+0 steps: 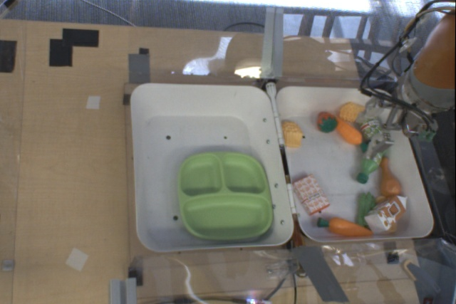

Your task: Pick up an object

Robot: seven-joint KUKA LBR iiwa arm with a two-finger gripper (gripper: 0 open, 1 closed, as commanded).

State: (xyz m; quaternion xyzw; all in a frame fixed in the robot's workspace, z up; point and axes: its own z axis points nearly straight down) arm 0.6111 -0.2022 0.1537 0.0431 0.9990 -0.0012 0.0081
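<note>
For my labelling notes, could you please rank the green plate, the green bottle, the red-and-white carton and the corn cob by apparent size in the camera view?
1. Green plate, by far the largest.
2. Red-and-white carton and green bottle: too alike to rank.
3. Corn cob, slightly smaller.

I see strong daylight overexposing the top edge, striped shadows below it, and a specular glare patch on the bench [71,174] above the bins; detail is soft throughout.

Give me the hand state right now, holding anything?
Hand: over the right bin, just above the green bottle. Open or closed cannot be told, and no grasp is visible.
</note>
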